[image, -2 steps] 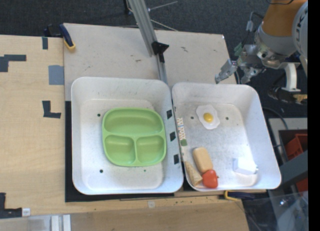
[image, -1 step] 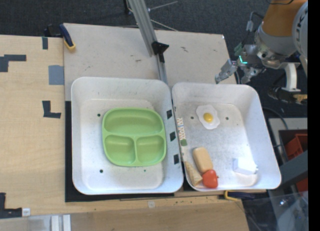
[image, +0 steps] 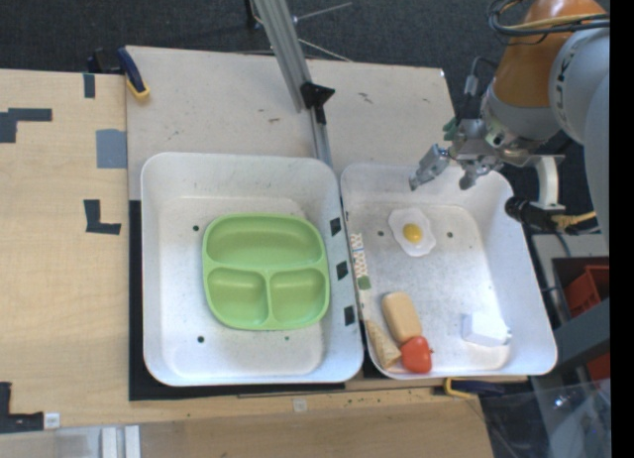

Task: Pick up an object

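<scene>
The grey arm (image: 555, 59) reaches in from the right, its gripper (image: 448, 174) pointing down-left, fingers (image: 424, 171) spread apart.

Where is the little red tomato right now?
The red tomato sits in the right bin, down at its near edge, touching the tan bread roll just above it. The fried egg lies farther back in that bin.

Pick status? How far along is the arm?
Done: nothing lifted. The toy fried egg, bread piece, tomato and small white block all lie in the right bin; the green divided plate sits in the left bin. In hand: nothing; the tool hangs open above the right bin's far edge. Left: descend, grasp, lift.
</scene>
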Controlling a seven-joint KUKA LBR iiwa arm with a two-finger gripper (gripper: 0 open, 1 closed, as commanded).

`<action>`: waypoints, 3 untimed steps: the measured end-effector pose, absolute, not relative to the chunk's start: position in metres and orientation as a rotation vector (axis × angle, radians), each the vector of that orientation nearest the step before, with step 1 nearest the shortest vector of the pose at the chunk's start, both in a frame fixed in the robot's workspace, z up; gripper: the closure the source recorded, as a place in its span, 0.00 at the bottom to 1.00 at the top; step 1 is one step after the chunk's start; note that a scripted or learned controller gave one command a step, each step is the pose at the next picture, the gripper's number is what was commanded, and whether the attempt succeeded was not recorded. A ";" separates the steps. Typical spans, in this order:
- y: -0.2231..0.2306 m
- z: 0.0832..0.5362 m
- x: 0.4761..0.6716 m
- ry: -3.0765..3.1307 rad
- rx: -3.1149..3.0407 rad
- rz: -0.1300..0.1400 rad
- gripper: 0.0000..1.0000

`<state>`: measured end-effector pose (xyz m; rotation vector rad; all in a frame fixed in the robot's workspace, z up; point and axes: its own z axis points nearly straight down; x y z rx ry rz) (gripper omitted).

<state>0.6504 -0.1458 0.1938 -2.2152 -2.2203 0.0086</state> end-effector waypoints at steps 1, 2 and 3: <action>-0.141 0.129 0.649 -2.219 -2.214 0.009 0.00; -0.140 0.086 0.648 -2.224 -2.218 0.005 0.00; -0.139 0.099 0.649 -2.225 -2.217 0.004 1.00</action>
